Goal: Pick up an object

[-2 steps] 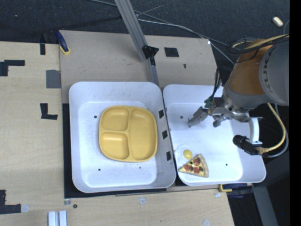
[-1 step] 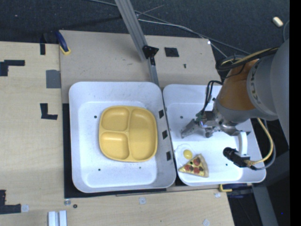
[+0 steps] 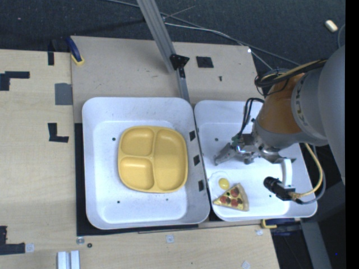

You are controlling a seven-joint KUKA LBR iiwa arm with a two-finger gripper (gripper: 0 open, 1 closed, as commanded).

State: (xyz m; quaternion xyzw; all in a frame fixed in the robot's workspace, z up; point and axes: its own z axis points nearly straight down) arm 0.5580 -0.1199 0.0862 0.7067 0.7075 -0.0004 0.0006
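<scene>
A toy pizza slice (image 3: 231,198) lies at the near left corner of the right bin (image 3: 213,119). Just above it rests a small yellow round piece (image 3: 223,182). My gripper (image 3: 221,158) hangs low over the right bin's middle, pointing left, a short way above and behind the yellow piece. It touches neither object, and I see nothing in it. The grey arm with its orange band (image 3: 277,114) comes in from the right and covers much of that bin.
A yellow three-compartment plate (image 3: 152,158) sits in the middle of the left bin (image 3: 101,122). A metal bar (image 3: 162,32) slants down to the divider between the bins. A black cable end (image 3: 277,186) dangles over the right bin's near side.
</scene>
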